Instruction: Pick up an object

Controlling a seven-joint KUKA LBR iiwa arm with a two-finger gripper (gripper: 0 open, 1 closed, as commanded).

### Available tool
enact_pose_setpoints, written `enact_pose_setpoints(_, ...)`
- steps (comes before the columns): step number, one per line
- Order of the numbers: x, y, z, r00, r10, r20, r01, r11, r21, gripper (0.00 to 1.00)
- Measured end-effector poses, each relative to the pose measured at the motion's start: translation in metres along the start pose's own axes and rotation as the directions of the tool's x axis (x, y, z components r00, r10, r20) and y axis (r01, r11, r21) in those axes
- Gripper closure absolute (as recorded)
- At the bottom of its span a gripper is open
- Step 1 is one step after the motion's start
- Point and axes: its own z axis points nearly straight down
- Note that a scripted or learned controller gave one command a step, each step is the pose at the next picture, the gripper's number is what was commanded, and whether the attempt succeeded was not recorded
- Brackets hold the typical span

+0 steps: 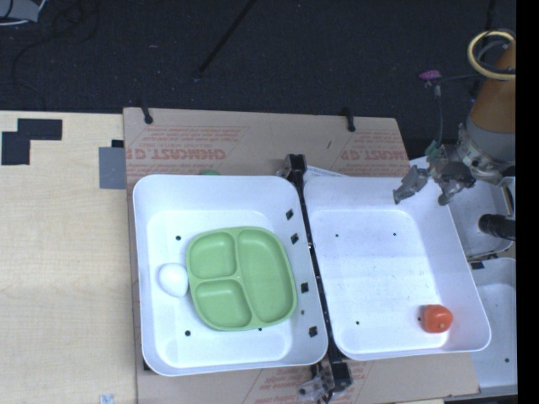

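A small orange-red round object [436, 318] lies in the near right corner of the right bin [379, 251]. A green divided plate [241, 277] sits in the middle of the left bin [160, 200], and a white egg-shaped object [173, 279] rests against its left edge. My gripper [426, 189] hangs over the far right corner of the right bin, well away from the orange-red object. Its two fingers stand apart, open, with nothing between them.
A black hinge strip [307, 259] runs between the two bins. Both bins rest on a cardboard sheet [253, 146]. To the left lies a pale wooden bench top [59, 259]. The arm's orange band [497, 95] rises at the right edge.
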Motion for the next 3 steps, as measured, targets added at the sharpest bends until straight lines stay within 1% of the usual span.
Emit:
enact_pose_setpoints(1,0.0,0.003,-0.009,1.0,-0.002,0.003,0.002,1.0,-0.014,0.0)
enact_pose_setpoints(2,-0.005,-0.003,0.039,1.0,-0.002,0.002,0.002,1.0,-0.009,0.0)
enact_pose_setpoints(3,-0.001,0.0,0.102,1.0,-0.006,0.001,0.006,1.0,-0.009,0.0)
